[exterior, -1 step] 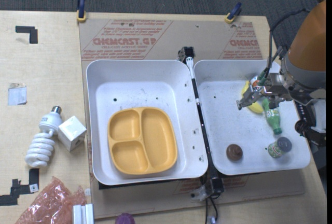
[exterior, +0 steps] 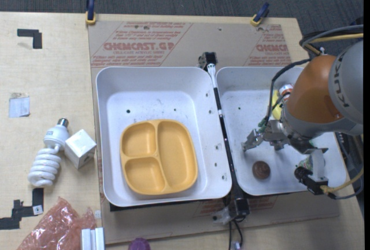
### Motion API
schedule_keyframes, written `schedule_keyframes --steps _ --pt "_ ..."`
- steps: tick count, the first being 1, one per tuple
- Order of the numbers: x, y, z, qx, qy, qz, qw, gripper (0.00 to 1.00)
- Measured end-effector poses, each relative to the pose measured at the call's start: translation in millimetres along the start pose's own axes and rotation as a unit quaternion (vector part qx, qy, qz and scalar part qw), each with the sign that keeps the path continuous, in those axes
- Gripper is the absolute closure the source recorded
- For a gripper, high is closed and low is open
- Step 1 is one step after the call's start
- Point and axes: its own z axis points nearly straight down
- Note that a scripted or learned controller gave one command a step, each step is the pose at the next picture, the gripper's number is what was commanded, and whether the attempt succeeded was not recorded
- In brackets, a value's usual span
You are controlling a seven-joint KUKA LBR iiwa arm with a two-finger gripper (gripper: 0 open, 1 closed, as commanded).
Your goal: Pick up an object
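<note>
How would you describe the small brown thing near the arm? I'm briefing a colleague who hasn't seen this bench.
Start at the right-hand white bin, the one the grey and orange arm hangs over. Near its front edge, just below the gripper, lies a small round brown object. It is dark and ball-like, apart from the yellow item farther back by the arm.

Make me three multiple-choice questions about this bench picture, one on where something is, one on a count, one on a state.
1. Where does the yellow divided plate lie?
A. left bin
B. right bin
C. on the bench outside the bins

2. How many compartments has the plate?
A. two
B. three
C. five

3. How does the small brown round object stand to the pincer?
A. clamped in it
B. lying on the right bin floor, apart from it
C. lifted above the bin

Answers: 1 A, it sits in the left bin. 2 B, one long and two smaller sections show. 3 B, it lies below the pincer with white floor between.
</note>
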Motion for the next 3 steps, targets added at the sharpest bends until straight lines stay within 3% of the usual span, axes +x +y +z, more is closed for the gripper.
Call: schedule_keyframes --steps 1,2,3 --pt "0 1 -10 -0.001 0.0 0.001 1.0 1.0" --pt "-53 0 -18 -0.001 0.0 -0.001 1.0 1.0" --pt "-53 0 -18 -0.001 0.0 -0.001 1.0 0.0"
